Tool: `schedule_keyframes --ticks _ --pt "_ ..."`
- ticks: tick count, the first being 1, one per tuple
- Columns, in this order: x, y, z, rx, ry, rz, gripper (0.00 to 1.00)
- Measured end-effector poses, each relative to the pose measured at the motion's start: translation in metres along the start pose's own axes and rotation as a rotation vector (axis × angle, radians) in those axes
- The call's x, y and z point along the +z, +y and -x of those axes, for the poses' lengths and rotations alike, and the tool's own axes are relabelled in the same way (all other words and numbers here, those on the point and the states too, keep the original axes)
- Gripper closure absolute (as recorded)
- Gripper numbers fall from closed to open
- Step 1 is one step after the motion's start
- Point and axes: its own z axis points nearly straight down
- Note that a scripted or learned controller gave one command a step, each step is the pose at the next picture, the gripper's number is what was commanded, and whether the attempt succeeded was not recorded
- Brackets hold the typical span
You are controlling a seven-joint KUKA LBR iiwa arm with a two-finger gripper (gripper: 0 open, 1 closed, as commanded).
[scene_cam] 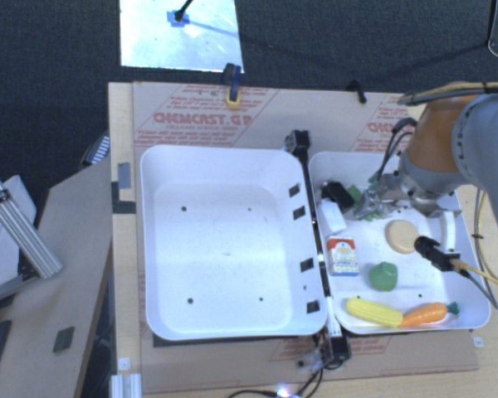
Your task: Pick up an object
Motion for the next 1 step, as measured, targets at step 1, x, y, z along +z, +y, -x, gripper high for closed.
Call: schedule_keyframes --ticks 1 --pt "-0.1307 0.0012 0.0401 0.007 -0.006 0.012 1.00"
